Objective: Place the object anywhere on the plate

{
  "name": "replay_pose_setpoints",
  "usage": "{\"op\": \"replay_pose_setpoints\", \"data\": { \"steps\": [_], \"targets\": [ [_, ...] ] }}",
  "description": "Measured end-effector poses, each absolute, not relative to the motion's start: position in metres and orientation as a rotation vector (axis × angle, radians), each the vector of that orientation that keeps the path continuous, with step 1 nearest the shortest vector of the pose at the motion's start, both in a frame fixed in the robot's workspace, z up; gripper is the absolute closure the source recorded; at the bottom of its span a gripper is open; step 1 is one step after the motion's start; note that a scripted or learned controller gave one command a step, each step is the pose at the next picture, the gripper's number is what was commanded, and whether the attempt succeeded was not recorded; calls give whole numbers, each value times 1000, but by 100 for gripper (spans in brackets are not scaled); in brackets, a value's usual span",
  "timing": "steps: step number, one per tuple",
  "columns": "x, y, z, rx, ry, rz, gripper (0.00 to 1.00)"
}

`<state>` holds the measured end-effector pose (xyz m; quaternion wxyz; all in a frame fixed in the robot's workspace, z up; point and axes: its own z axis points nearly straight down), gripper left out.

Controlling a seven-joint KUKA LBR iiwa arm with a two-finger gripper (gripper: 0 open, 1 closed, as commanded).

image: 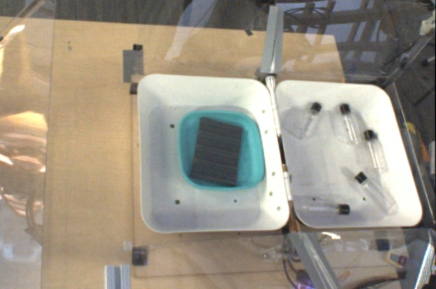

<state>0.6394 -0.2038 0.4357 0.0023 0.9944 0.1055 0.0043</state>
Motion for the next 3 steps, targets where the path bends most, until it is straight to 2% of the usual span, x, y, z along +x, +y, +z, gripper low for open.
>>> {"op": "replay_pose_setpoints", "data": {
  "steps": [2,3],
  "targets": [
    [554,-206,436,3121,324,12,0],
    [519,-206,436,3121,320,14,0]
  ]
}}
